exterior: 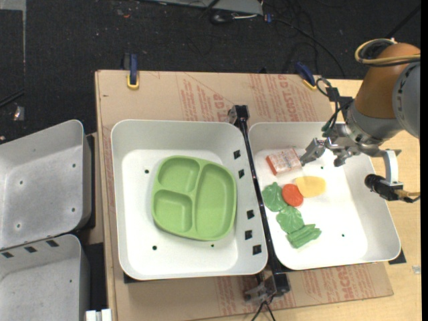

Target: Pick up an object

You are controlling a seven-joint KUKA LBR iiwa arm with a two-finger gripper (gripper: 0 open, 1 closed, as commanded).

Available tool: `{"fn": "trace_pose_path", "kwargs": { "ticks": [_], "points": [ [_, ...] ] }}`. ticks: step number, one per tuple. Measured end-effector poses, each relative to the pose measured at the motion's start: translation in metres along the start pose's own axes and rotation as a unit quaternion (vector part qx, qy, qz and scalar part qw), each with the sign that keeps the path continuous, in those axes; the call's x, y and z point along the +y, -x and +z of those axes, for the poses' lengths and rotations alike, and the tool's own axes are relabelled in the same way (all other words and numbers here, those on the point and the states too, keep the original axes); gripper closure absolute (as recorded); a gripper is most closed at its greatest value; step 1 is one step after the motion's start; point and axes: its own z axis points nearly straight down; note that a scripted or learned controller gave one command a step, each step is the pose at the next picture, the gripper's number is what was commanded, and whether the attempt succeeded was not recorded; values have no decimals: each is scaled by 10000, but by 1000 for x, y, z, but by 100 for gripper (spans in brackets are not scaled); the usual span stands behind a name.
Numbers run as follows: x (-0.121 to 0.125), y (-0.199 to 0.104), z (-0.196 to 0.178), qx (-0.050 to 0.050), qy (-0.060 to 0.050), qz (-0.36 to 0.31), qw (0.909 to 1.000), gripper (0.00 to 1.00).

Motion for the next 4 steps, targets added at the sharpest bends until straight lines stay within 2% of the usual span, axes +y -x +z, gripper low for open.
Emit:
{"fn": "trace_pose_path", "kwargs": {
  "ticks": [1,2,4],
  "points": [
    [2,0,38,-5,48,-2,10000,0],
    [3,0,26,-18,72,-8,10000,100],
    [7,11,-71,-15,64,-18,10000,100]
  ]
}}
